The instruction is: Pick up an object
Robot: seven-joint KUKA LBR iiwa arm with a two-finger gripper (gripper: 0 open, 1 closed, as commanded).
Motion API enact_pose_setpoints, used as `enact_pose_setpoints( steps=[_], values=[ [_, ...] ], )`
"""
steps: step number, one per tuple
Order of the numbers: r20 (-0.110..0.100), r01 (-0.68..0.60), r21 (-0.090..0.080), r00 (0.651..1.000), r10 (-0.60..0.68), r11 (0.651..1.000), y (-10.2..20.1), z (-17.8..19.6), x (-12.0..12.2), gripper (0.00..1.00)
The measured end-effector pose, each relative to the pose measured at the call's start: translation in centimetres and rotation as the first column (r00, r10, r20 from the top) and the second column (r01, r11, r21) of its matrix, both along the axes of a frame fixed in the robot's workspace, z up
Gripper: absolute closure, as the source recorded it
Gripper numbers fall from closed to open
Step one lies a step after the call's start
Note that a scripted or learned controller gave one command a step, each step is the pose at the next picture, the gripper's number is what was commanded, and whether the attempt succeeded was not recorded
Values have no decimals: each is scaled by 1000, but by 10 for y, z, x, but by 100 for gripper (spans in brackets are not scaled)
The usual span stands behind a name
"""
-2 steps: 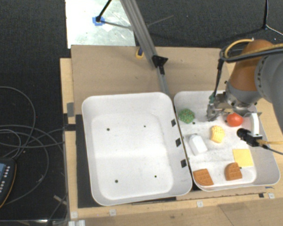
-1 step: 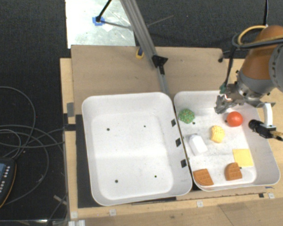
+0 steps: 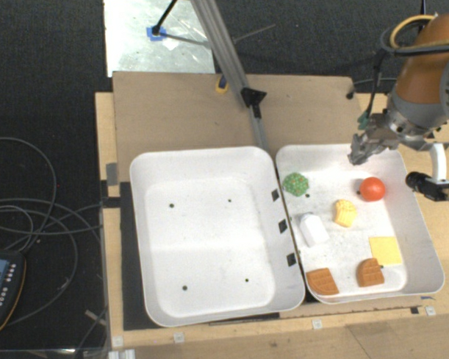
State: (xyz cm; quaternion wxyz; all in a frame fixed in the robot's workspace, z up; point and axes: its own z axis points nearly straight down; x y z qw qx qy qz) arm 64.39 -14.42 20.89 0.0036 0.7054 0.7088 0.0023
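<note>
Just the one camera here, fixed up above the bench and looking down at a slant, so the far edge sits at the top of the shot and the near edge at the bottom. It's pulled back enough to take in the left bin and the right bin whole, plus dark floor and cables out left.
</note>
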Motion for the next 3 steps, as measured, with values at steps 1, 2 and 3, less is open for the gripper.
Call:
enact_pose_setpoints(
  steps=[1, 2, 3],
  values=[
    [-3, 0, 1, 1000, 0, 1000, 0, 21, 1, 100],
    [-9, -5, 3, 1000, 5, 1000, 57, 13, -10, 100],
    [-9, -4, 4, 1000, 4, 1000, 99, 19, -31, 100]
  ],
)
